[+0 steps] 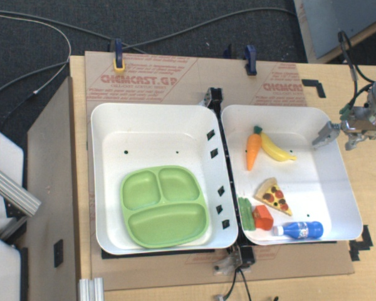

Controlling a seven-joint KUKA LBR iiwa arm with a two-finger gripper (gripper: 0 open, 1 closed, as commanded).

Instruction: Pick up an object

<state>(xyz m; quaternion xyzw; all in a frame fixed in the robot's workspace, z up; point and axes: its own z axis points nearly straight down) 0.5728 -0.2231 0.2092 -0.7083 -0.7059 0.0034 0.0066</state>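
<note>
The right bin holds a toy carrot and a banana lying side by side near its back. A pizza slice lies in the middle. A red and green piece and a blue bottle lie along the front wall. My gripper hangs over the bin's far right rim, well to the right of the banana. Its fingers are spread open with nothing between them.
The left bin holds a green divided plate at its front. A black divider runs between the bins. Clamps hold the cardboard at the back edge.
</note>
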